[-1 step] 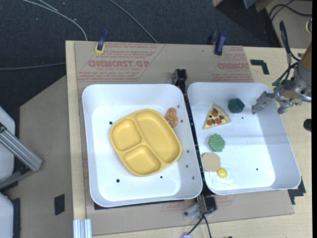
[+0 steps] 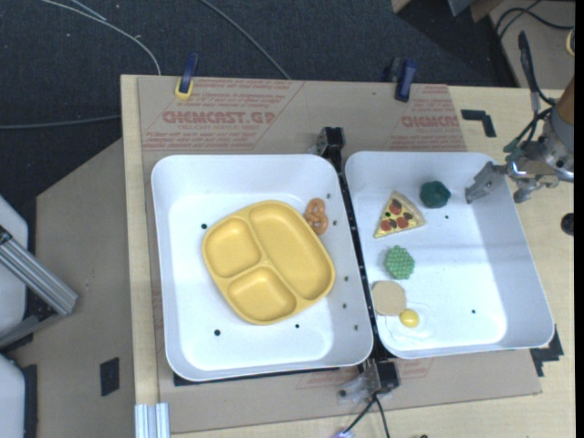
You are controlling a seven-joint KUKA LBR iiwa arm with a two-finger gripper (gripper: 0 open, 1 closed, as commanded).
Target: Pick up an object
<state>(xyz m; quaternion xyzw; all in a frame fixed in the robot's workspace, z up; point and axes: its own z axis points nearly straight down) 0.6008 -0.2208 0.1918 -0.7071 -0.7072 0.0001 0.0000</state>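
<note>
At the near end of the right bin [image 2: 520, 272] a toy fried egg [image 2: 411, 321] lay against a tan disc [image 2: 390, 297]. Just beyond them sat a knobbly green piece [image 2: 399, 262]. All three were crowded along the bin's left wall, which would likely leave little room for a grasp from that side.

In the left bin [image 2: 173, 245] a yellow divided plate [image 2: 267, 261] lay flat and skewed, taking up most of the floor. A small pretzel-like piece [image 2: 316, 215] touched its far right rim.

Farther back in the right bin, a pizza slice [image 2: 399, 215] lay flat, and a dark green lump [image 2: 435, 193] sat just beside it, apart from the walls. That made the lump the most open candidate for a pick.

The gripper [image 2: 504, 188] hung over the right bin's far right corner, near that lump but not over it. Its fingers [image 2: 481, 183] looked spread wide with nothing between them, so no pick had begun.

At the far edge of the surface [image 2: 274, 108], two clamps [image 2: 187, 78] pinned the board, presumably to keep the bins from shifting.
</note>
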